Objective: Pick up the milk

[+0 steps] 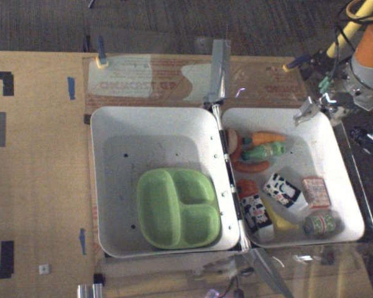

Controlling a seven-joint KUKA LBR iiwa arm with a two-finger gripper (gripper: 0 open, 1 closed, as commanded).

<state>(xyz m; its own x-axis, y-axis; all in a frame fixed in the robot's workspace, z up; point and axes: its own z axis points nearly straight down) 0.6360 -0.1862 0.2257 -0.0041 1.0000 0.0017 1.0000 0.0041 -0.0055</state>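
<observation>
2 shallow white bins are seen side by side on the wooden bench. The left bin (105,166) holds a green divided plate (177,208), which lies flat toward the near right corner of that bin.

The right bin (348,194) holds the small items. 2 black-and-white cow-patterned milk cartons are found there: the first milk carton (281,190) lies tilted near the middle of the bin, and the second milk carton (255,212) lies just beside it, closer to the divider between the bins. A yellow banana (281,220) is partly tucked between and below them. A carrot (265,138) and a green bottle (264,151) lie toward the far left part of this bin, with a red pepper (252,166) just in front of them. A small pink box (316,192) lies to the right of the first milk carton, and a round green can (320,224) sits near the front right corner.

The gripper (312,108) is placed above the far right corner of the right bin, at its rim, well apart from both cartons. Nothing is seen between its fingers; how far they are spread cannot be told from this view. The grey arm (367,67) with its orange band enters from the upper right.
</observation>
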